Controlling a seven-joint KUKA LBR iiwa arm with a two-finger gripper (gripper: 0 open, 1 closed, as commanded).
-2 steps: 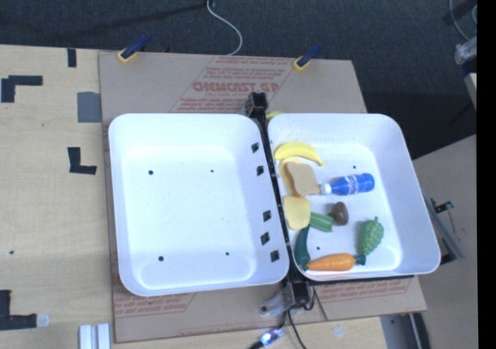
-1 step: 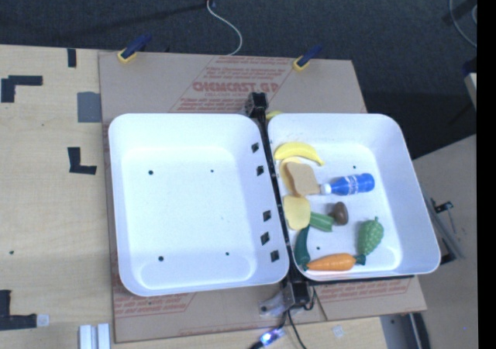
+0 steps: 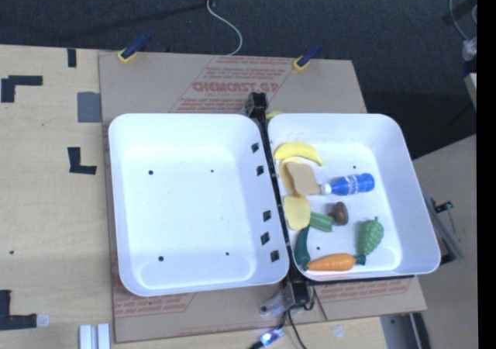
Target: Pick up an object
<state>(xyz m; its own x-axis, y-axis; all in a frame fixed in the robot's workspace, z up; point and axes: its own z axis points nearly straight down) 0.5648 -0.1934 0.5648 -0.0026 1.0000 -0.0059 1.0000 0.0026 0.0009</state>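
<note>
**Plainly, everything to pick lies in the right bin, crowded to its inner wall**

Camera view: the right bin holds all the items; the left bin lies beside it across the central divider on the tabletop. The arm enters from the right, so the blue bottle looks the nearest free target, lying apart from the rest with its long axis running left to right. I cannot tell the state of the jaws.

The others sit closer together along the divider: a banana at the top, touching a tan bread slice, then a yellow piece overlapping a green item. A small brown object lies just beside that. At the near wall an orange carrot lies left to right, with a dark green vegetable touching its left end and a knobbly green fruit just beside its right end. The divider and bin walls would likely hamper a grasp on these.
</note>
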